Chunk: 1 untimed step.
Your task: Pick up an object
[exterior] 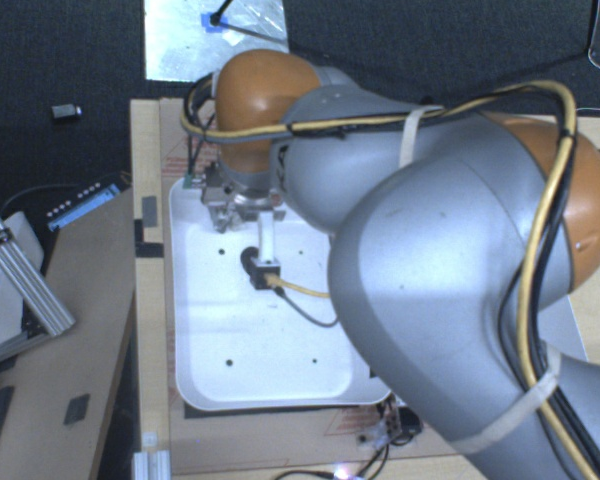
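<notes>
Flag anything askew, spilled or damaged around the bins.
Nothing stands out. The white bin sits square, its visible floor unstained, with the pincer over its far end. The arm hides the rest.

My own arm (450, 268) is covering the whole right side, so I cannot tell what is lying under it. The left bin (195, 308) is showing open white floor across its middle and near end; my hand (242, 218) is hanging close to its far wall.

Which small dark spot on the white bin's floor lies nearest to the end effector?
The upper-left spot, just below the end effector; the upper-right spot lies farther aside, and the lower spot is farthest.
</notes>
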Tool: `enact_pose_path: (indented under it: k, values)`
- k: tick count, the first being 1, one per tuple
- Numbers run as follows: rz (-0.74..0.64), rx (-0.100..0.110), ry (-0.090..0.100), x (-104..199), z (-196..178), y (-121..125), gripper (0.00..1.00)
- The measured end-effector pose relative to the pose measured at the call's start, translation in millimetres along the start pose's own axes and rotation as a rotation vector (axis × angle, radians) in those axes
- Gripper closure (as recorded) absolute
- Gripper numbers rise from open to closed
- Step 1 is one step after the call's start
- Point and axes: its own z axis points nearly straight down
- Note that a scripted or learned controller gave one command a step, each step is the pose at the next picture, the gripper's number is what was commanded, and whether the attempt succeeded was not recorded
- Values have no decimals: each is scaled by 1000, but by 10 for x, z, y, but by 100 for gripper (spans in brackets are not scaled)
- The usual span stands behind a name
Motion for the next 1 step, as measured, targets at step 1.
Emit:
enact_pose_path:
  k: [1]
  values:
    - [4,0,0,-128,2,2,100]
